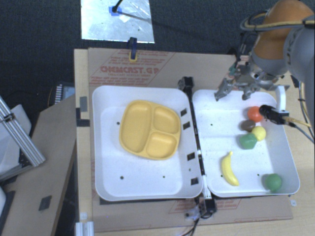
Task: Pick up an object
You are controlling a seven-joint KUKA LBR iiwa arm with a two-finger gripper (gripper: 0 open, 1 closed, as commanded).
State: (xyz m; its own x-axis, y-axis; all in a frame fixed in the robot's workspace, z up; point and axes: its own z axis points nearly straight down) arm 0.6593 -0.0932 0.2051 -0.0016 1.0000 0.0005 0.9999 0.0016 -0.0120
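My gripper (231, 95) hangs over the far edge of the right bin (216, 146), open, with nothing between its fingers. To its right and nearer lie an orange piece (254, 114), a brown piece (247, 125), a small yellow piece (259, 133) and a green piece (247, 141), all bunched together. A yellow banana (229, 169) lies near the bin's front. A green ball (272, 181) rests in the front right corner. The gripper touches none of them.
The left bin (108, 171) holds a yellow divided plate (149, 129). Black clips run along the seam between the bins (192, 132). Cardboard (147, 65) lies under both bins. The left half of the right bin's floor is bare.
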